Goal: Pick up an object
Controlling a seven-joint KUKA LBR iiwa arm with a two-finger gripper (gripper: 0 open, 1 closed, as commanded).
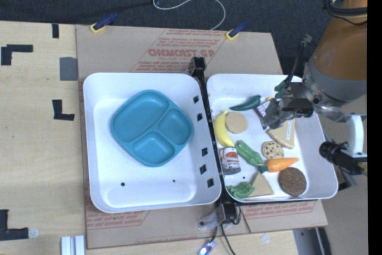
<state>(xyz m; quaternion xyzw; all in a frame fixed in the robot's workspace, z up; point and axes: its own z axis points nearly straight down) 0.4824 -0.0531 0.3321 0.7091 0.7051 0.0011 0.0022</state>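
The gripper (pixel 276 117) hangs low over the right bin (pixel 316 188), above toy food including a banana (pixel 222 130) and carrot (pixel 280 164); its finger spacing cannot be told.

Glossy white plastic bins (pixel 101 128), matt blue plate (pixel 152 127)

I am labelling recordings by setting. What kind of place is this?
Probably a robotics lab bench: two white bins on cardboard, toy food such as a banana, and a grey-and-orange robot arm reaching in.
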